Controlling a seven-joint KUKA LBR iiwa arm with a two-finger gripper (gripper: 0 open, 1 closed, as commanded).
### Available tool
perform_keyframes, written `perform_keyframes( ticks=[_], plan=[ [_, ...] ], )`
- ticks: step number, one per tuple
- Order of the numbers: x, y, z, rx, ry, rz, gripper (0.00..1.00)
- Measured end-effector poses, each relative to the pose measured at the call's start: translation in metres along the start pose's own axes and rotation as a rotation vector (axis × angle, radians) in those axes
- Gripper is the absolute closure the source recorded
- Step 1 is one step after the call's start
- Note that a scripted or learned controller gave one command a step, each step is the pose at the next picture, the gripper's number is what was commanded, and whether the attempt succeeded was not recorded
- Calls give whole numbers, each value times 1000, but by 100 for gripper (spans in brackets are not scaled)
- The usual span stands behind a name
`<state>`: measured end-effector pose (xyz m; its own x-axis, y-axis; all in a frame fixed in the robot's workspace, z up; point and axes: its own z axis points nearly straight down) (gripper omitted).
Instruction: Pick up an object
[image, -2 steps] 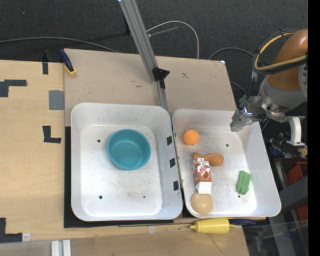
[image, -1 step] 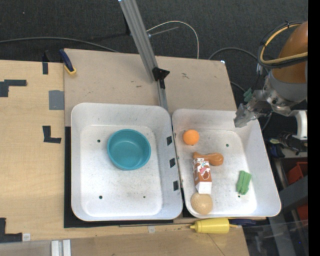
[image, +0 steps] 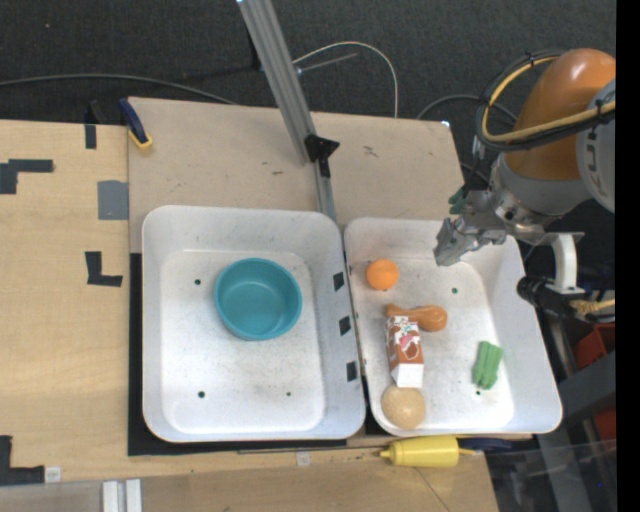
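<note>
The surface (image: 230, 165) carries 2 shallow white bins side by side. The left bin (image: 175, 300) holds 1 teal bowl (image: 259, 298) near its middle. The right bin (image: 520, 390) holds 5 small things: a red and white carton (image: 405, 352) lying lengthwise at the centre, a tan ball (image: 403, 407) touching the carton's near end, a brown drumstick-shaped toy (image: 420, 316) just past its far end, a green piece (image: 487, 364) well apart toward the right wall, and an orange ball (image: 381, 274) alone near the far left.

The arm (image: 555, 110) reaches in from the right, and the gripper (image: 458, 243) hangs over the far part of the right bin, beside and above the orange ball, with nothing between its parts; whether it is released or clenched cannot be told from this slant.

The step in hand looks like choosing and approaching a target. The orange ball is nearest and stands free, so it seems the simplest pick, though a round thing may roll away from 1 finger. The gripper would do best to centre over it, descend straight, and close evenly across its widest part. The carton, ball and toy crowd each other, so a descent there risks nudging neighbours. A yellow bottle (image: 425, 452) lies on the surface outside the bin's near rim.
</note>
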<state>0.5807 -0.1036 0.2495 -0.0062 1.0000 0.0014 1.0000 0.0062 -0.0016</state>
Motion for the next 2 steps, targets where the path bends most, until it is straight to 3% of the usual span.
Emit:
perform_keyframes(
  ticks=[2],
  plan=[
    [108,-16,7,1,1,-1,100]
  ],
)
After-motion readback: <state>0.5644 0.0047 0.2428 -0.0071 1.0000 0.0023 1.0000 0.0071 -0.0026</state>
